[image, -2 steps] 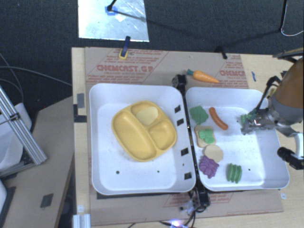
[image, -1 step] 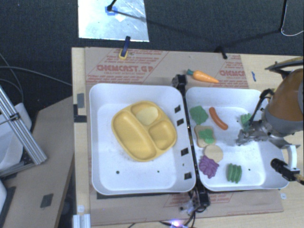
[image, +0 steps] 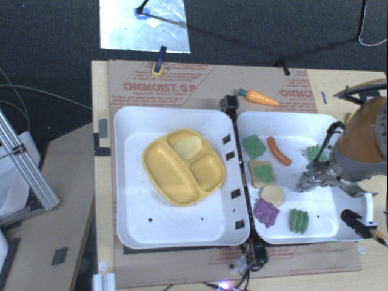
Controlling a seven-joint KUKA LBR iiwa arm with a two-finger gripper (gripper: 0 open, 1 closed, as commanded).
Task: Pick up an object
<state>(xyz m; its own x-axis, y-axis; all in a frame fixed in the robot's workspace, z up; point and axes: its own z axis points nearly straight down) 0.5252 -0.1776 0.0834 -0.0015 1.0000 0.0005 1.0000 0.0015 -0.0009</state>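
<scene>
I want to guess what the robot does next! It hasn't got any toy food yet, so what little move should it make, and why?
Probably a short slide left and down toward the round cream slice. The gripper hangs over a bare patch of the right bin with nothing in it, and that slice is among the nearest pieces, lying flat beside the toast and the purple grapes.

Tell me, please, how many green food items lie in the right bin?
4: a leafy piece at upper left, one on the bread slice, one near the front, one beside the arm, partly hidden; more may be hidden.
</scene>
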